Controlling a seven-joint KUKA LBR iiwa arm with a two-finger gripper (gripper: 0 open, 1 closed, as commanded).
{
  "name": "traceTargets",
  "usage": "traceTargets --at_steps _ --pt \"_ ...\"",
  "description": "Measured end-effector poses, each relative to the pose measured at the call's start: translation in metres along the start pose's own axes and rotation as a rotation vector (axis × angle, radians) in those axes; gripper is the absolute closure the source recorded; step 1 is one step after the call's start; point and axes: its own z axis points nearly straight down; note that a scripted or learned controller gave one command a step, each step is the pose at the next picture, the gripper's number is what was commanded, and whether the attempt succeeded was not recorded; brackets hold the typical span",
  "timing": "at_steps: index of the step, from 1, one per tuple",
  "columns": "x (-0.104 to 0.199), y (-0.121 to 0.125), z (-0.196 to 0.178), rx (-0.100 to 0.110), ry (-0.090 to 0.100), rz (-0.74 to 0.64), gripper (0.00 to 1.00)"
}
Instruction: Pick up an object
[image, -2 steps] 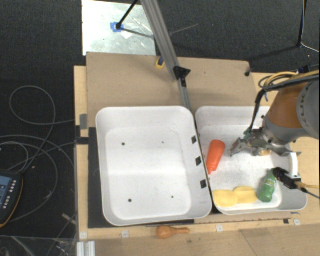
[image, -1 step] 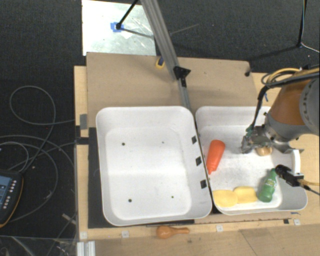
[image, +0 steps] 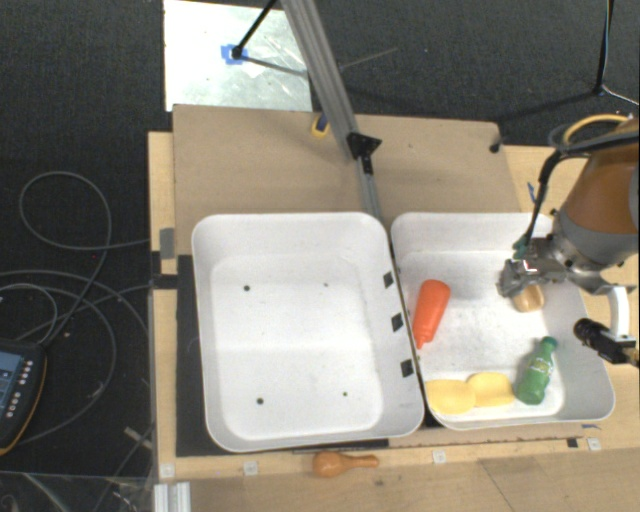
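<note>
the arm, grey with an orange band, comes in from the right edge of the frame, and its two-finger gripper (image: 522, 283) hangs low over the upper right part of the right-hand shallow white bin (image: 470, 238). right under the gripper sits a small tan rounded object (image: 528, 297), touching or almost touching the tool. whether the tool is clenched on it or released i cannot tell, since the metal head hides the tips from above. nor can i tell whether the tan object is lifted off the bin floor or resting on it.

as a judgement, the pick is in its middle stage: the reach to a target looks done, while a clear grasp and a lift are not yet shown. everything else in the bin lies untouched.

counting what is there: two white bins side by side, the left-hand one (image: 215, 240) in the middle of the frame. in the right bin there are four things: one orange cone-shaped carrot-like toy (image: 431, 310) near the bin's left wall, one green plastic bottle with a white cap (image: 536, 371) at lower right, one pale yellow soft lumpy piece (image: 472, 393) along the bottom wall just beside the bottle, and the tan object under the gripper. one more thing, a small orange-brown pear-shaped item (image: 343, 462), lies outside the bins on the bench at the bottom of the frame.
</note>
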Motion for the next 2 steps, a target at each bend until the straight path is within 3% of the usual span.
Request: traceTargets --at_steps 2 --pt "-0.008 -0.002 -0.112 -0.001 -0.001 -0.005 1.0"
